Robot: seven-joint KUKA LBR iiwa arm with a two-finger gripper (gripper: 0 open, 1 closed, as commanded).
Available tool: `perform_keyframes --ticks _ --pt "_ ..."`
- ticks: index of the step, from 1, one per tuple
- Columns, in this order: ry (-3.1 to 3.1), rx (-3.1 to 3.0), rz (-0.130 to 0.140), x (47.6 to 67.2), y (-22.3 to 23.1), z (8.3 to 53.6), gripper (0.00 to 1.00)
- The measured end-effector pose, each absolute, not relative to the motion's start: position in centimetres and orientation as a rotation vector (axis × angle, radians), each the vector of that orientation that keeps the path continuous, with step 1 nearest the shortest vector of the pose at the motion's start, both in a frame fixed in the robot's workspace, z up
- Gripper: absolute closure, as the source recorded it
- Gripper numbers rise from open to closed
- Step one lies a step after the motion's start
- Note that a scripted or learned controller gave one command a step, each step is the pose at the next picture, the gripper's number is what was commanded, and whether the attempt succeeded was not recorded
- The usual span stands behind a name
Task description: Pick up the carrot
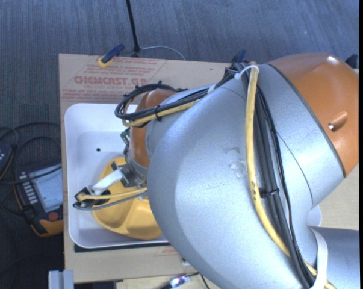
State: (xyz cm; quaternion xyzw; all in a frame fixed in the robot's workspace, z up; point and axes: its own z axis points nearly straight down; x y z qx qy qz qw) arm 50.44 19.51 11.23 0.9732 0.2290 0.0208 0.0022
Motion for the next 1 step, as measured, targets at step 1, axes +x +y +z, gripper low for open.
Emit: perform_keyframes --ticks 1 --pt "0.333 3.125 -0.008 48.26 23.38 14.14 1.00"
